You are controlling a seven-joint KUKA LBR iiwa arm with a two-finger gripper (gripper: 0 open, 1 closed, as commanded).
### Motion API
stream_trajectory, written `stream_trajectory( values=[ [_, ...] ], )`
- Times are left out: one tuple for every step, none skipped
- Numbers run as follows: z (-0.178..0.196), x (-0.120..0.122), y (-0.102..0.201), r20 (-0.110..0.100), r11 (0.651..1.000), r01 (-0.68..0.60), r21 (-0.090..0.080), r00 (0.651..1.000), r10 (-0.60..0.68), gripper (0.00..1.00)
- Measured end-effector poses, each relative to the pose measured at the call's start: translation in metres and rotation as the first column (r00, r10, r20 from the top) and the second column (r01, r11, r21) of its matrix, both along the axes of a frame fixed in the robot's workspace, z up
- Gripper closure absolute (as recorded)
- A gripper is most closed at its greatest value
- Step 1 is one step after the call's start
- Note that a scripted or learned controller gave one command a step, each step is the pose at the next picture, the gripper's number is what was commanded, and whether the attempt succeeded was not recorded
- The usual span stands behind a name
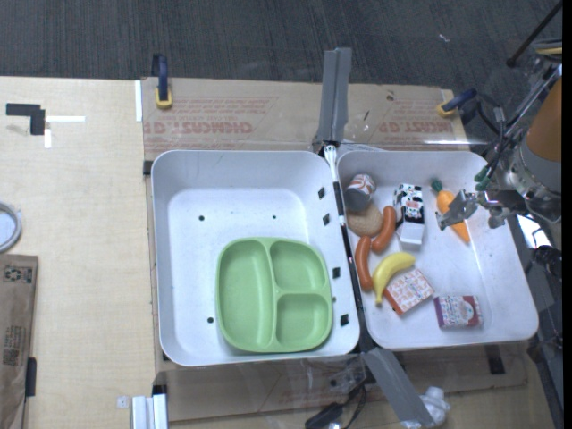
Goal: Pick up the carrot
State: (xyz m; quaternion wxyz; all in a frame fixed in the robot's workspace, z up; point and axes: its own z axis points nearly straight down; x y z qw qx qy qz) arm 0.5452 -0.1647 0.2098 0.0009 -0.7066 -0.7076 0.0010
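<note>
pale wood tabletop [80,239] over dark carpet, two glossy white bins, green moulded plate [273,295] left, tapered orange carrot [450,211] near right bin's [500,320] far edge, jaws [474,206] just beside it, state can't be told

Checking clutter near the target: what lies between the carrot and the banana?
In the camera view, the black-and-white cow-patterned carton stands between the carrot and the banana, in the right bin.

Bright even light, soft shadows, slightly blurry
</note>
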Motion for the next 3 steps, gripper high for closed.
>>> stream_trajectory(
  values=[
    [-0.037,0.017,-0.031,0.0,0.995,0.097,0.0,0.995,-0.097,0.0],
    [-0.118,0.06,-0.039,0.001,0.995,0.104,0.007,0.995,-0.104,0.0],
    [-0.109,0.06,-0.041,0.003,0.995,0.102,0.002,0.995,-0.102,1.0]
  ],
)
